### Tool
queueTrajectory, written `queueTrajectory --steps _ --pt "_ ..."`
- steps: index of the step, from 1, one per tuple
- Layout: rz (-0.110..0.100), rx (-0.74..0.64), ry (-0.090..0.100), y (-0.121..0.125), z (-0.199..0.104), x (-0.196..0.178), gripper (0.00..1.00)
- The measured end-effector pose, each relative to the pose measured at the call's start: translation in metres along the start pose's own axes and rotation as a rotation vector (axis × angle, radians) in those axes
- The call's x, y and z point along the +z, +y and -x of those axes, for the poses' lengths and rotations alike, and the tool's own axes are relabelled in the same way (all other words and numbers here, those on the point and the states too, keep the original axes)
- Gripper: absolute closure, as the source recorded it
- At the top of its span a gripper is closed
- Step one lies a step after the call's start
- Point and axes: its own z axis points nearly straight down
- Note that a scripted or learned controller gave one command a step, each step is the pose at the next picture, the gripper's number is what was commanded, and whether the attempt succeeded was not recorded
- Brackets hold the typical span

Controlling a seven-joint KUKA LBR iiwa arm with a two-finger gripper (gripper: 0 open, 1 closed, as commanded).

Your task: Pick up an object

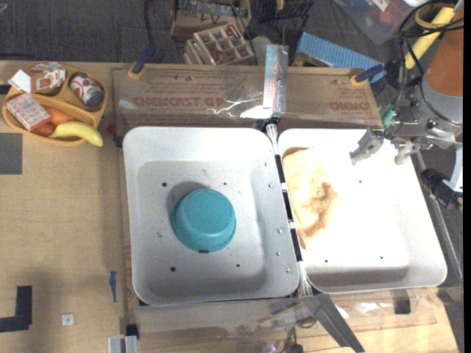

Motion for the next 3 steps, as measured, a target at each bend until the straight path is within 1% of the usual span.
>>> queueTrajectory --steps 1,2,3 --pt "0.001 0.013 0.000 0.012 -0.019 0.140 0.00" --pt "0.014 -0.111 -0.002 0.046 -0.023 0.189 0.00" --pt "0.019 -0.106 0.001 0.047 -0.023 0.178 1.00"
